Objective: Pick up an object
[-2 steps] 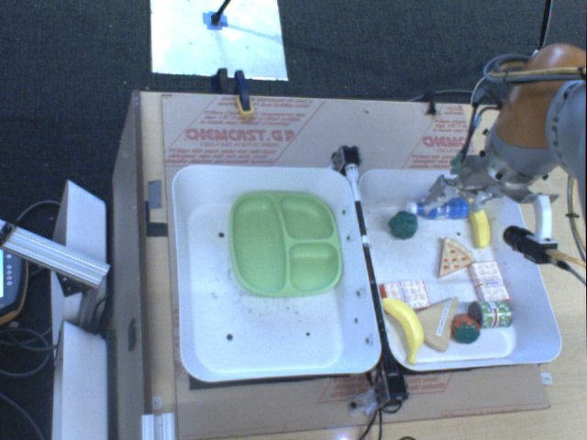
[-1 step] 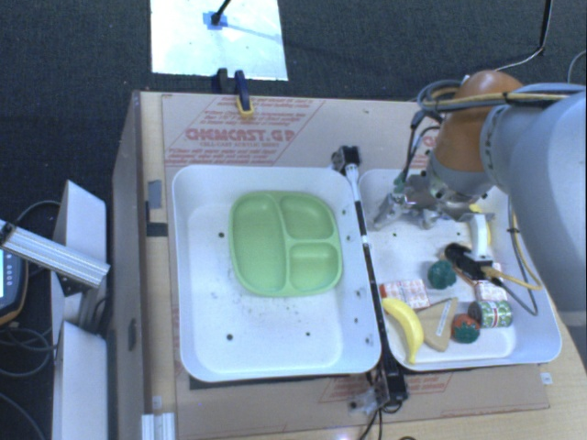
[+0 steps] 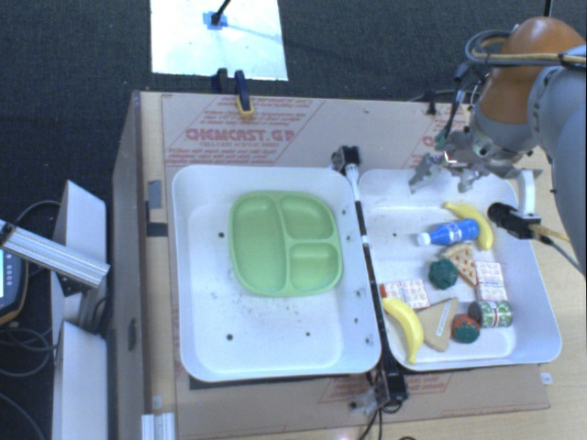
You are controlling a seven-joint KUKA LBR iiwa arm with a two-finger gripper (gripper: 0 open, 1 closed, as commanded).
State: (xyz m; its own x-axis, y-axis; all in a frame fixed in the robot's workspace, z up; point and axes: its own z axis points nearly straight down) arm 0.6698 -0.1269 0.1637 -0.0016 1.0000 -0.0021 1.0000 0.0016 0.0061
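At upper right, the metal gripper [image 3: 447, 174] hangs over the right bin's [image 3: 541, 333] far rim, prongs spread wide, holding nothing. Lower right lie a glossy curved banana [image 3: 406, 326] and a blue bottle [image 3: 449, 235]; the left bin [image 3: 197, 337] holds a smooth green divided plate [image 3: 284, 244].

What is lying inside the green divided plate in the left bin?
Nothing lies in the green plate: its three compartments show bare. It rests flat in the left bin, so the bin floor beneath it is covered and cannot be checked.

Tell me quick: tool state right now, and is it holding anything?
Tool: open, nothing between its fingers; it hangs above the far edge of the right bin.
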